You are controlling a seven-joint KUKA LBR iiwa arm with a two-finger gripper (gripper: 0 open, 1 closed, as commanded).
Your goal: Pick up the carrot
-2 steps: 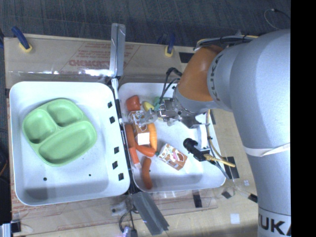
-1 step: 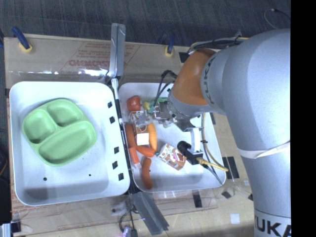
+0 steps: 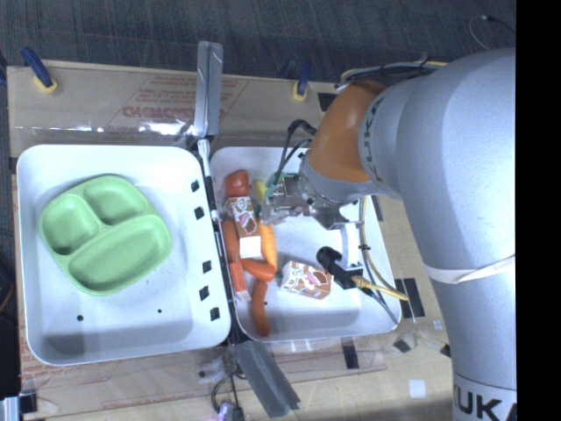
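a wooden bench (image 3: 105,95) on dark carpet carries two white bins side by side. the arm (image 3: 456,174), grey with an orange band, comes in from three o'clock and covers the upper right of the right bin (image 3: 372,318). the left bin (image 3: 53,323) holds a green plate (image 3: 105,233) with three sections.

the right bin holds a crowded column of toy food along its nine o'clock wall: a red piece (image 3: 237,183) at the top, long orange-red sausages (image 3: 231,257) below it, and a printed packet (image 3: 306,280) toward the middle.

the carrot (image 3: 268,246), as i read it, is the short orange piece in that column, partly under a white label and touching the sausages. it lies in the bin, so the pick is not yet done; nothing is lifted.

the gripper (image 3: 279,202) sits just at the carrot's twelve o'clock, near but not on it. whether it is apart or together i cannot tell. it looks like the approach stage, with descent, closing and lifting all left.
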